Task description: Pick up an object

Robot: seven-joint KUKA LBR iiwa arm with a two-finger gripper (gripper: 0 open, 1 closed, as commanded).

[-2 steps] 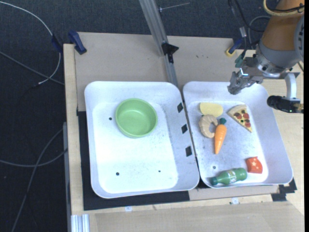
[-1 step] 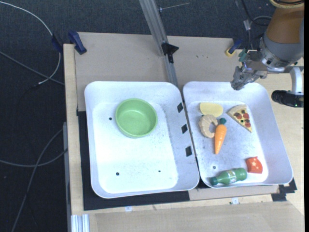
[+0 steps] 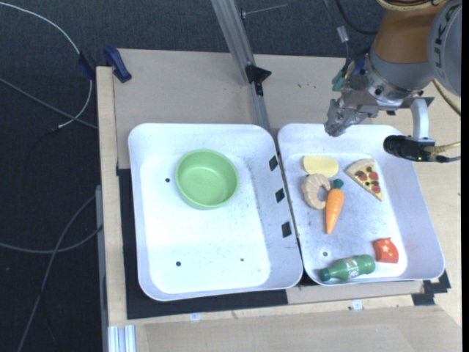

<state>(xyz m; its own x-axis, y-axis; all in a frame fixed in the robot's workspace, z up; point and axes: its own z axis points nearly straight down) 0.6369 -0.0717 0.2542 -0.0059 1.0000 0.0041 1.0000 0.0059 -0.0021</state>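
The right bin (image 3: 421,218) holds several toy foods. A yellow piece (image 3: 320,165) lies near its back edge, with a beige chunk (image 3: 315,191) just below it. An orange carrot (image 3: 333,207) lies beside the chunk, and a pizza slice (image 3: 366,177) sits to the right. A red piece (image 3: 385,250) and a green bottle (image 3: 346,268) lie near the front edge. My gripper (image 3: 335,125) hangs above the bin's back rim, behind the yellow piece, and nothing shows between its fingers.
The left bin (image 3: 205,255) holds a green bowl (image 3: 207,178). A metal pole (image 3: 236,35) slants over the bench behind the bins. A black camera part (image 3: 407,147) juts from the wrist over the right bin's back right.
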